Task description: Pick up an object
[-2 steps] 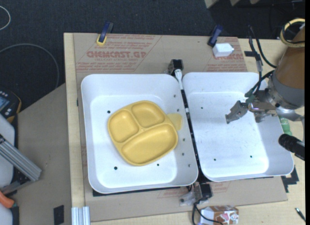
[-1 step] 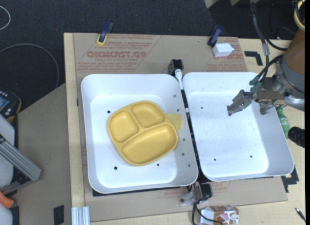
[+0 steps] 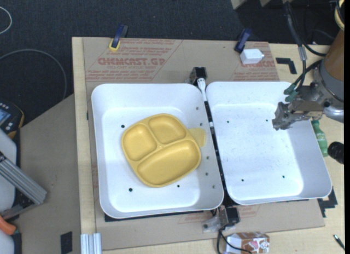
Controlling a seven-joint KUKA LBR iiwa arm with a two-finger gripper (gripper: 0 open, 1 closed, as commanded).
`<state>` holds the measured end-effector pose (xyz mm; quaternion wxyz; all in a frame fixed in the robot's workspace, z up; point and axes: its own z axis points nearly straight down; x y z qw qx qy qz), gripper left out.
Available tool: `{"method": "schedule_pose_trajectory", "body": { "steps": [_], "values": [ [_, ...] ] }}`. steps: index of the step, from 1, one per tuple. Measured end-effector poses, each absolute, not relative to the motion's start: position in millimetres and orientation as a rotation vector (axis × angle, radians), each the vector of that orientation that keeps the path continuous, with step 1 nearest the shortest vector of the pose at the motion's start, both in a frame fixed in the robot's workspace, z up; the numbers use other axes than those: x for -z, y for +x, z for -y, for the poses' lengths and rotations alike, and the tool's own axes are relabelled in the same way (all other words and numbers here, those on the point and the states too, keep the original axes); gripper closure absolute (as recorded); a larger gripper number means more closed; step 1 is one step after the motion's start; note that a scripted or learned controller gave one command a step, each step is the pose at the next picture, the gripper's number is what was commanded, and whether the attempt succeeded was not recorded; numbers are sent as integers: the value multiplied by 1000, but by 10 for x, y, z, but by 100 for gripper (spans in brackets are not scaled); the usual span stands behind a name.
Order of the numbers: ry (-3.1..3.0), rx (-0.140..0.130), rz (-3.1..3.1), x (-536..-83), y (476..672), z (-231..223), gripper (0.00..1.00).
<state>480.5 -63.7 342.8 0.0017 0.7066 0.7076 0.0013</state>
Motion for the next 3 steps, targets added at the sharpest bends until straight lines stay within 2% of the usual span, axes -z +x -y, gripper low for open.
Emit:
{"method": "schedule_pose_trajectory", "body": {
  "steps": [1,2,3],
  "values": [
    [2217,3,-2234,-3098,4791,-43,100],
    [2222,4,-2224,-3032,4840,-47,100],
    [2209,-12,-2230,-3581,4796,-784,100]
  ]
}}
